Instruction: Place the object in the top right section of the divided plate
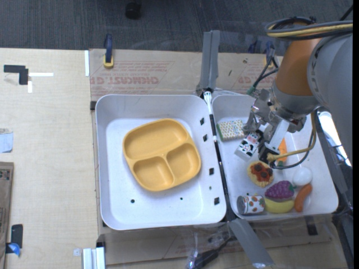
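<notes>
The yellow divided plate [161, 154] lies in the left bin [109, 206], with one large section at the top left and two smaller ones toward the bottom right. My gripper [262, 142] hangs low over the upper middle of the right bin [328, 203]. A small white carton with black spots [248, 146] sits tilted right at the gripper's left side, touching or nearly touching it. Whether the carton is gripped is hidden by the wrist.
The right bin also holds a green-dotted pad [230, 129], a round red and yellow toy [261, 173], purple grapes [280, 190] on a yellow dish [279, 205], a can [250, 204], a carrot [303, 196], a white egg [302, 176] and an orange piece [282, 148].
</notes>
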Robot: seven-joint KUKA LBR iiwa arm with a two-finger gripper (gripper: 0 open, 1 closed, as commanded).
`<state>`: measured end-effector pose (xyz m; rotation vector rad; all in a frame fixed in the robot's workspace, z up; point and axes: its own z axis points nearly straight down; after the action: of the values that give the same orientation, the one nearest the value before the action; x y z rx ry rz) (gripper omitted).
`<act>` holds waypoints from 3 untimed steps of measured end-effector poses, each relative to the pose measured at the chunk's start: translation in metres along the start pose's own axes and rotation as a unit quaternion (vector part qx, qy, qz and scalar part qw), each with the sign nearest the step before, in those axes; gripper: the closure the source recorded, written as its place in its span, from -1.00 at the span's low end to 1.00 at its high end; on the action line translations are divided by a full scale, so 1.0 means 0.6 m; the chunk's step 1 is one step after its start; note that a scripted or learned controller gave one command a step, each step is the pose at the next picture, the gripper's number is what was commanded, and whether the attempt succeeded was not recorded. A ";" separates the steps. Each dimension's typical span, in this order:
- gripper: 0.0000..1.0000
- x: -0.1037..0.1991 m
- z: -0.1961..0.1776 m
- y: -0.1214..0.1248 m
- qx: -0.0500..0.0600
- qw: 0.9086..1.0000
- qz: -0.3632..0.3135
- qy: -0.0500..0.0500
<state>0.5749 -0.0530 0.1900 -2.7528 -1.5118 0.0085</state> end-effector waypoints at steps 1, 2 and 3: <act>-1.00 0.000 0.000 0.000 0.000 1.000 0.000 0.000; -1.00 0.007 -0.031 -0.198 0.000 0.998 0.066 0.000; -1.00 0.068 -0.001 -0.134 0.000 1.000 0.017 0.000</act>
<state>0.5290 0.0245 0.1910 -2.7795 -1.4641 0.0087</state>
